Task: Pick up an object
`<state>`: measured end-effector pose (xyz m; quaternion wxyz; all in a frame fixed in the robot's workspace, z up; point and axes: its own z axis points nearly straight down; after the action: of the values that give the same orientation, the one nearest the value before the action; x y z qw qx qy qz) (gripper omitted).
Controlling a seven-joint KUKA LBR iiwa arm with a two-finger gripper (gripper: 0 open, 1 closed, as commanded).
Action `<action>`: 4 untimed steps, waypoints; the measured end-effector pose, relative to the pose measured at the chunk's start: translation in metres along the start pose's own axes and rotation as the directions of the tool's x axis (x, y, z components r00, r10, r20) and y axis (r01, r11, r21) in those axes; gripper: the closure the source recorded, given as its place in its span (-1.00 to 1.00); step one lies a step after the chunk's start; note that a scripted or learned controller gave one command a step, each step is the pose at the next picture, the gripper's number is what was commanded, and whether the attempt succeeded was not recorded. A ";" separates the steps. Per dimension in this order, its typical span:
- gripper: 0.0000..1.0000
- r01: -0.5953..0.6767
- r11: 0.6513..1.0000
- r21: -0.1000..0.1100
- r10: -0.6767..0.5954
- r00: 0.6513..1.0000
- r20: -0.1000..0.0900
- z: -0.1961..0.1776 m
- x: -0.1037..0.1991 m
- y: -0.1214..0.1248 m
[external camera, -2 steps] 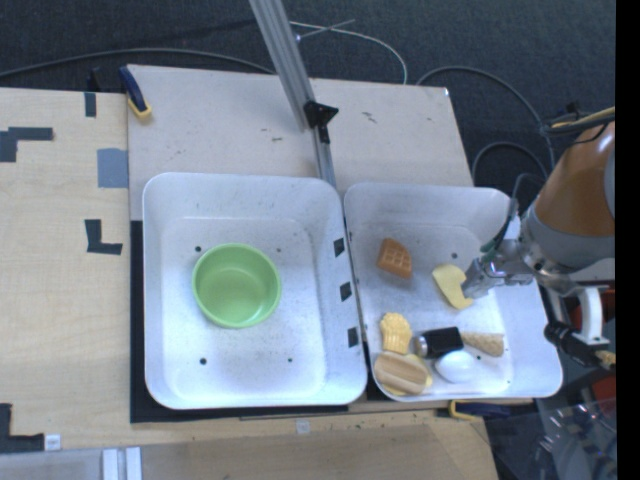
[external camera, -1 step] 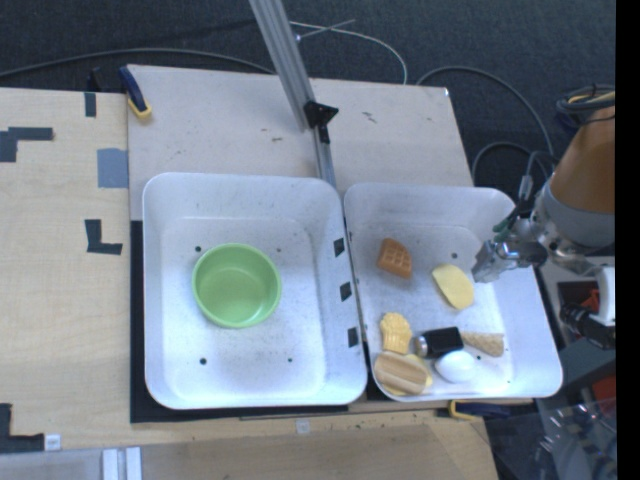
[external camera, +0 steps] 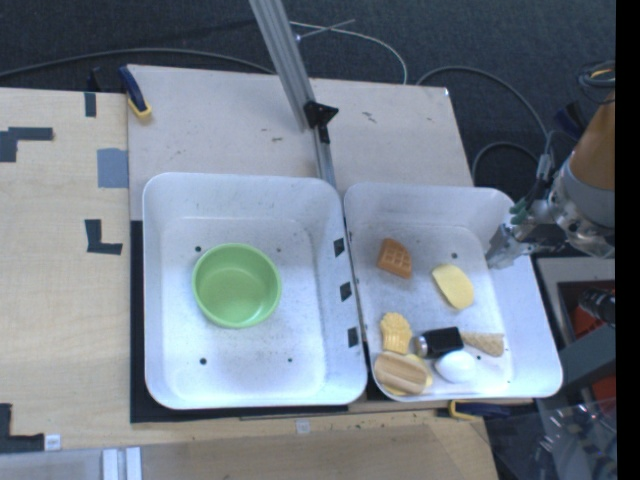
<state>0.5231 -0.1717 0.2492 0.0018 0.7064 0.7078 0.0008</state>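
My gripper hangs at the right bin's right wall, with nothing seen between its tips. In that bin lie a brown waffle, a yellow oval piece, a yellow corn-like piece, a black and silver object, a white egg-like object, a hot dog bun and a tan wedge. The yellow oval piece lies closest to the gripper, down and to its left. A green bowl sits in the left bin.
A grey metal pole slants down from the top to a black clamp behind the bins. Cables trail on the dark floor behind. A blue and yellow tool lies at the bench's back left.
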 end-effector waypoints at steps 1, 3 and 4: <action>1.00 0.004 1.000 0.005 -0.004 1.000 -0.003 0.001 0.042 0.015; 1.00 0.005 1.000 0.005 -0.005 1.000 -0.003 0.001 0.137 0.048; 1.00 0.005 1.000 0.004 -0.005 1.000 -0.003 -0.003 0.186 0.074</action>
<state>0.5964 0.0146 0.2517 -0.0006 0.7046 0.7096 0.0005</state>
